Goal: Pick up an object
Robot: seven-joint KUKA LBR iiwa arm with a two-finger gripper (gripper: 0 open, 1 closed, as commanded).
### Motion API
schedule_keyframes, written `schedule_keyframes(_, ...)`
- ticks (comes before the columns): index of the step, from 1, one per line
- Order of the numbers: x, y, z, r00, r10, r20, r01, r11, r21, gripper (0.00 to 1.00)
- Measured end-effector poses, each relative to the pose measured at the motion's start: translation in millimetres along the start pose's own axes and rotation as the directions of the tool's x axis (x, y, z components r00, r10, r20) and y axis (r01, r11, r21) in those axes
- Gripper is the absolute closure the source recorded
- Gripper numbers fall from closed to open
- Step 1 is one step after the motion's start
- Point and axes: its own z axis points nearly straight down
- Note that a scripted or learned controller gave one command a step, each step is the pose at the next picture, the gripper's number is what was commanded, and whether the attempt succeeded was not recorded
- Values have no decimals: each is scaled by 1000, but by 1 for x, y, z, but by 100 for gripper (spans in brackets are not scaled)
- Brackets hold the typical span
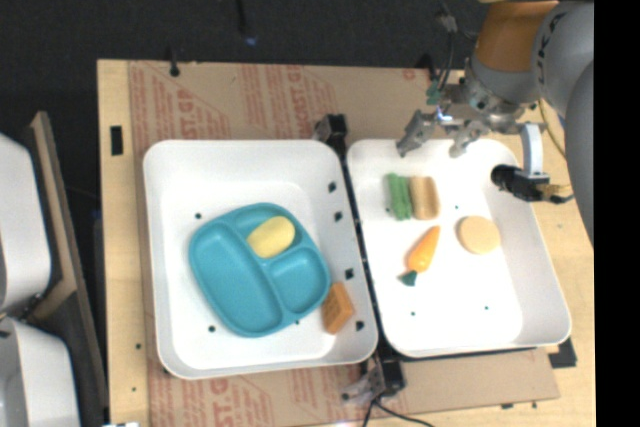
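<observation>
My gripper [436, 141] hangs open above the far edge of the right bin [540, 315], its two fingers spread with nothing between them. Below it in that bin lie a green pod [399, 196] and a tan bread roll [425, 197] side by side. Nearer the front are a toy carrot [423, 251] and a round beige cookie [478, 235]. The left bin [165, 215] holds a blue divided plate [225, 290] with a yellow lemon-like piece [270, 236] in one compartment. An orange-brown wedge [338, 307] lies beside the plate.
The two bins meet at a black-clipped seam [350, 235]. They rest on a cardboard sheet [230, 100] over the bench. White furniture [20, 225] stands at the far left.
</observation>
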Motion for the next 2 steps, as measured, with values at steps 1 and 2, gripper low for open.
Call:
schedule_keyframes(1,7,7,-48,999,-38,0,38,999,-4,0)
schedule_keyframes(2,-41,-23,-1,997,-83,0,83,997,4,0)
